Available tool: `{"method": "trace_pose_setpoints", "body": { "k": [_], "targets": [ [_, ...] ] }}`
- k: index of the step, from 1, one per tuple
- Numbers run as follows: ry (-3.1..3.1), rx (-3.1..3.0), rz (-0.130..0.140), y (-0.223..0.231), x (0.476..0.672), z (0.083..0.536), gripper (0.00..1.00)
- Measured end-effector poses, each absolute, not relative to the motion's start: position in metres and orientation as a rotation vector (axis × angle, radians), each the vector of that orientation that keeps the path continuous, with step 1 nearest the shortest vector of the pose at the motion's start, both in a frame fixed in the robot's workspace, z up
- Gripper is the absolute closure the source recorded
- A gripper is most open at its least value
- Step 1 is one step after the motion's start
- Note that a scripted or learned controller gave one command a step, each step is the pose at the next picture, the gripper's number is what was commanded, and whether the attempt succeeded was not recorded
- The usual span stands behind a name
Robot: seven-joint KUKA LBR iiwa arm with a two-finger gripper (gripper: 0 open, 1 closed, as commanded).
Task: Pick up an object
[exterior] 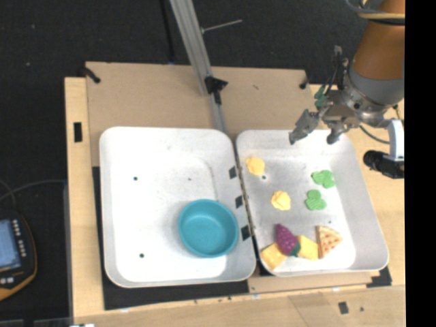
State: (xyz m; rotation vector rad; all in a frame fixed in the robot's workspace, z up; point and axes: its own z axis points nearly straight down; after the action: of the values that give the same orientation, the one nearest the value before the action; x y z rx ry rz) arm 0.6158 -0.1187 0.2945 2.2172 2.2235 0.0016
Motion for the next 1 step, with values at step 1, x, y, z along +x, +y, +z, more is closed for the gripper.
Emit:
{"method": "trace_pose_setpoints", "body": {
  "k": [1],
  "targets": [
    [2.223, 2.218, 0.002, -0.1186, 0.6158, 0.2945, 0.0]
  ]
}}
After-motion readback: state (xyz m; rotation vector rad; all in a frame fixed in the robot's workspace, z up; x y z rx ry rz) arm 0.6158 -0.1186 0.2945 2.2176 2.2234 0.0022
